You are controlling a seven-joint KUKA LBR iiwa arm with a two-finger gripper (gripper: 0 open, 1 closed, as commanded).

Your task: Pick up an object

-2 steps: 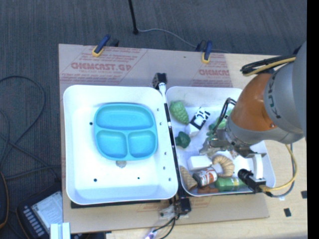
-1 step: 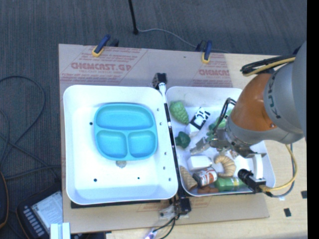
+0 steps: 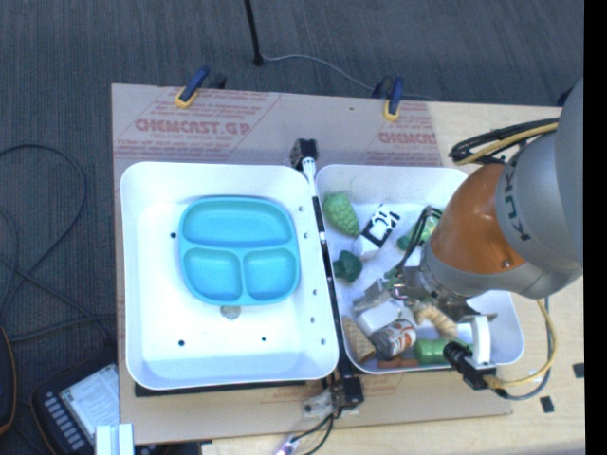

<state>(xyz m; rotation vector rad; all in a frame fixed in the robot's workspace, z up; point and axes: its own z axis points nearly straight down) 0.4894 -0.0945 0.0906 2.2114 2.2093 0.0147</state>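
The right bin (image 3: pixel 507 344) holds several small objects. A light green lumpy object (image 3: pixel 340 213) lies at its far left, a black-and-white block (image 3: pixel 381 226) beside it, and a dark green piece (image 3: pixel 347 266) nearer the middle. At the front lie a red-and-white can (image 3: pixel 395 337), a brown piece (image 3: pixel 355 335) and a green piece (image 3: pixel 432 351). My gripper (image 3: pixel 381 297) is low inside this bin, just above the can and right of the dark green piece. The wrist hides whatever is beneath it.
The left bin (image 3: pixel 152 339) bears a blue divided tray (image 3: pixel 237 249), with a small grey item (image 3: pixel 229 311) at the tray's front edge. Two clamps (image 3: pixel 193 85) (image 3: pixel 393 98) grip the board's far edge. Cables (image 3: pixel 503 140) loop by the arm.
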